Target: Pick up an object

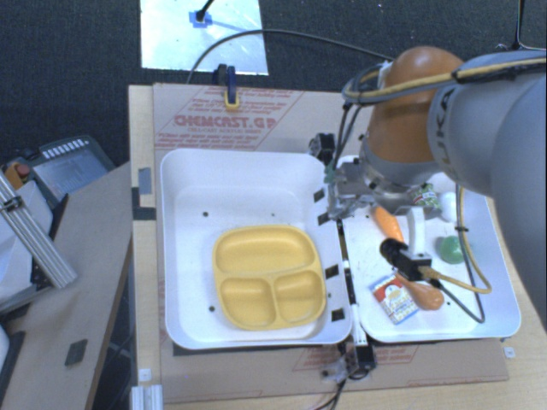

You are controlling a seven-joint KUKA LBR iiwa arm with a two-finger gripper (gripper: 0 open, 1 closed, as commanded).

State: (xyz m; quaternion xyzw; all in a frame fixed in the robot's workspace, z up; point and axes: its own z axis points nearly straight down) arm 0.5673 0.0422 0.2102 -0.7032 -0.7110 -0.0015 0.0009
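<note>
My gripper (336, 202) hangs low over the divider between the two bins, at the left edge of the right bin (500, 310). Just to its right lies an orange carrot-like piece (389, 223). Further right in that bin sit a green rounded object (450, 248), a small printed packet (394, 298) and a brown-orange object (425, 294) near the front. A white item (433, 201) peeks out from under the arm at the back. I see nothing held by the gripper.
The left bin (184, 229) holds a yellow divided plate (268, 274) in its front half. The grey arm with its orange band (414, 101) covers much of the right bin's back. A yellow clamp (229, 88) sits on the cardboard behind the bins.
</note>
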